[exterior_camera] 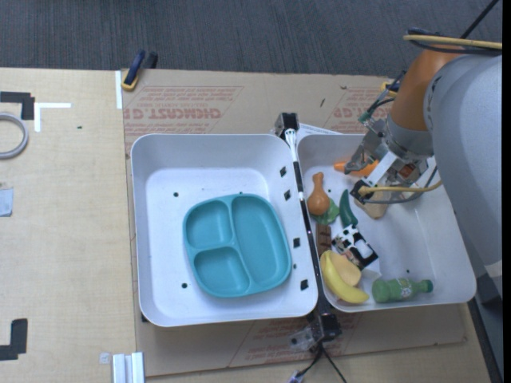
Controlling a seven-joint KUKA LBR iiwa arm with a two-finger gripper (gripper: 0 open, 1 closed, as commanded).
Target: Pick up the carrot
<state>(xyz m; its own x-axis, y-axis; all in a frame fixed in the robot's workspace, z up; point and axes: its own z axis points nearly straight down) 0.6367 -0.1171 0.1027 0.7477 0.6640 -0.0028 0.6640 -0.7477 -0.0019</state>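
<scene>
Dark carpet runs along the top of your view, and below it the bench [64, 238] carries a cardboard sheet [207, 106] with two white bins side by side. Your left bin [152, 238] holds a teal divided plate [237, 244]. Your right bin [435, 250] holds the clutter: a small orange gourd [318, 197] near the dividing wall, a green pepper [346, 208] just beside it, a black-and-white cow [354, 246], a banana [342, 278] at the near edge and a green bottle [401, 289] lying on its side. The carrot [351, 166] lies at the far side of the right bin, partly hidden under the end effector [382, 174], which sits low right over it. Whether its fingers are open or closed, you cannot tell from this angle.
</scene>
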